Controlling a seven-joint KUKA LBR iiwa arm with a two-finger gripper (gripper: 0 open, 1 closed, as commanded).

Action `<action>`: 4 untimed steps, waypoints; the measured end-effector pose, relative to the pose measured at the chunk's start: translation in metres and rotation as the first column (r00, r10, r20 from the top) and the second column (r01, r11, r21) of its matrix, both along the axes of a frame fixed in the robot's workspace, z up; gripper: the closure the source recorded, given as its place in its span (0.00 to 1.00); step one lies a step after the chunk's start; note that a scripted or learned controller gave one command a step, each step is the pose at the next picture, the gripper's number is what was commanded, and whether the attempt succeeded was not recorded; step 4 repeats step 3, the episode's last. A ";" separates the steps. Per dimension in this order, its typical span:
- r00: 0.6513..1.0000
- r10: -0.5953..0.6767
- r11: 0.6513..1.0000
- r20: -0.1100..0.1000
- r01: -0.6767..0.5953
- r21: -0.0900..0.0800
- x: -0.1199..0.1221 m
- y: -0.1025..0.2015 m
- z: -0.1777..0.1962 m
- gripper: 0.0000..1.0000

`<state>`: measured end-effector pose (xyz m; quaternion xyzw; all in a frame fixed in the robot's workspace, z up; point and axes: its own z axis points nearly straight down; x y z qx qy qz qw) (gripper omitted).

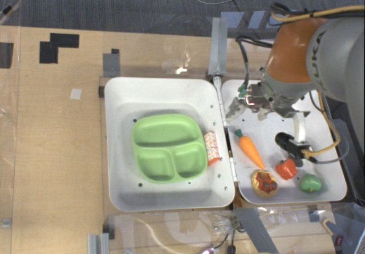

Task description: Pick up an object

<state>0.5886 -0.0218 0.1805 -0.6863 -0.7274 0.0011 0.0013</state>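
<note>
I see gripper [263, 100] high in right bin [331, 190], near its upper rim; cannot tell fingers' state. Carrot [251, 150] lies at 6 o'clock from it, apart. Bare floor between.

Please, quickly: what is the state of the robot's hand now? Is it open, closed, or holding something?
Hand: over the top-left part of the shallow white right bin; it cannot be told whether it is open or closed, and nothing is seen held.
</note>
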 end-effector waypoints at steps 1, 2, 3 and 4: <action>0.974 0.227 0.974 0.012 -0.227 -0.002 -0.042 -0.076 -0.091 0.00; 0.974 0.227 0.974 0.017 -0.227 -0.001 -0.039 -0.075 -0.082 1.00; 0.999 -0.042 0.999 0.004 0.042 0.000 -0.032 -0.063 0.004 1.00; 0.999 -0.042 0.999 0.004 0.042 0.000 -0.032 -0.063 0.004 1.00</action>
